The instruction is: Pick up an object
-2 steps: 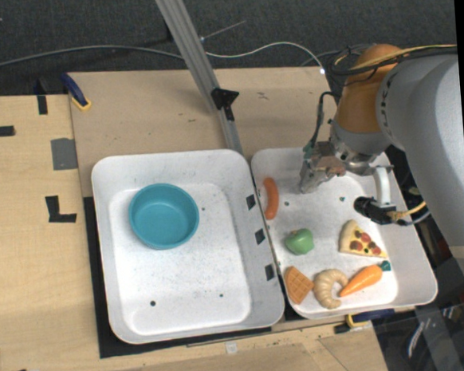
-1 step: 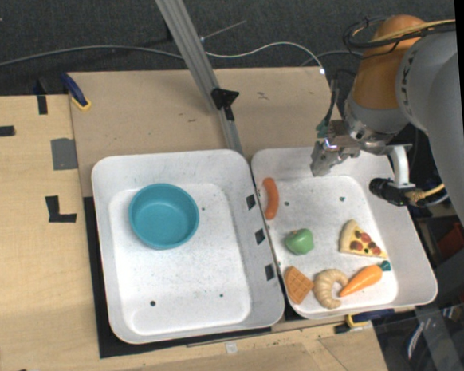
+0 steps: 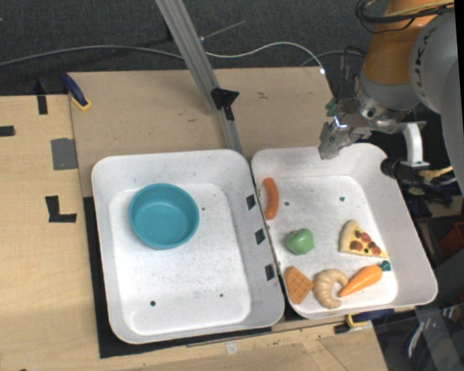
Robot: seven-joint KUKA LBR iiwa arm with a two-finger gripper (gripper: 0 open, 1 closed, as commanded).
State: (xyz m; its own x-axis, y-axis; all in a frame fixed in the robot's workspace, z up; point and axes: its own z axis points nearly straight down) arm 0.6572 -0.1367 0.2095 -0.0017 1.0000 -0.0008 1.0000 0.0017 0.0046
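The right bin (image 3: 374,165) holds several toy foods: an orange hot dog (image 3: 270,198) near its left wall, a green pepper (image 3: 299,241) in the middle, a pizza slice (image 3: 359,241) to the right, and a waffle (image 3: 298,283), a croissant (image 3: 329,287) and a carrot (image 3: 361,278) along the front. My gripper (image 3: 330,144) hangs over the bin's far edge, well apart from all of them. Nothing shows between its fingers.
The left bin (image 3: 126,309) carries a teal bowl (image 3: 164,215) at its back left. A slanted metal pole (image 3: 198,59) runs down to a black clamp behind the bins. Cables lie on the bench at the back.
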